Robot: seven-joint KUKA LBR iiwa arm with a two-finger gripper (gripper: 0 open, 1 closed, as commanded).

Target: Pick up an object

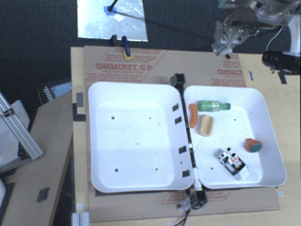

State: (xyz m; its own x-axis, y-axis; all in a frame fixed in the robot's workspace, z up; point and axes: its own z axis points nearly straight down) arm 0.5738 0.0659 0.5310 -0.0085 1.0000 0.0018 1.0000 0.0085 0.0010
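Nearest the camera: carton (233, 163), black-and-white patterned, lying flat and askew in the near part of the right bin (270, 126), close to its front wall. Just beyond and toward the right wall: small ball (253, 145), red and green, apart from the carton. Toward the bin's middle-left: tan block (206, 125), resting on the floor. Just beside it, along the left wall: orange sausage (193, 115), lying lengthwise, close to the block but contact not clear. Farthest in the bin: green bottle (212, 106), on its side, cap pointing right, just behind the block and near the sausage's far end.

Left bin (96, 126): white, sharing the central divider with the right bin, black clips along the join. Both bins seated on brown board (127, 66) with red lettering, on the bench.

Beyond the bins, past the far edge of the board: shiny sheet (112, 13) on dark floor, blue mark near its centre.

Gripper (225, 47): high above the far right corner of the board, outside the right bin and behind its far wall, hanging from the grey arm (268, 4) entering at upper right. Nothing seen between the fingers; opening cannot be told from this angle. All five objects well apart from the gripper; bottle nearest to it, carton farthest. No contact with any object.
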